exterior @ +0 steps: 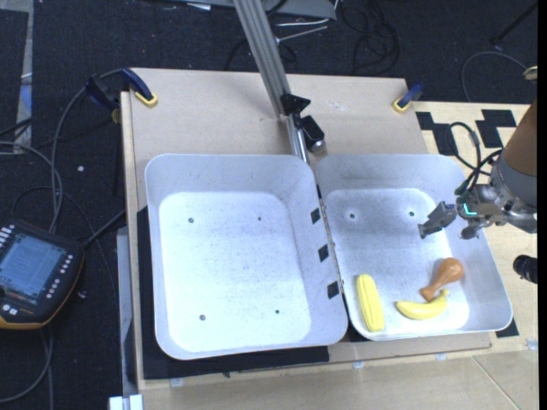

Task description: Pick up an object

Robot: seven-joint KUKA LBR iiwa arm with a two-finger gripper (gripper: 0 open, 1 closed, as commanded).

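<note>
Nearest the lens, along the front of the right bin (pixel 402 178), lie three objects. Yellow corn cob (pixel 370 301): elongated, ribbed surface, long axis running front to back with a slight tilt, near the bin's left front corner. Yellow banana (pixel 421 309): curved, long axis running left to right, tips turned up toward the bin's rear, lying to the right of the corn cob and apart from it. Brown drumstick-shaped piece (pixel 443 277): rounded bulb at the upper right, narrow end pointing down-left toward the banana, which it touches or nearly touches.

Gripper (pixel 438 219): positioned over the right half of the same bin, behind the drumstick-shaped piece and clear of all three objects. Dark fingers point left; whether they are spread or closed cannot be determined. Nothing is visible between them.

Left bin (pixel 171 178): white, speckled floor.
</note>
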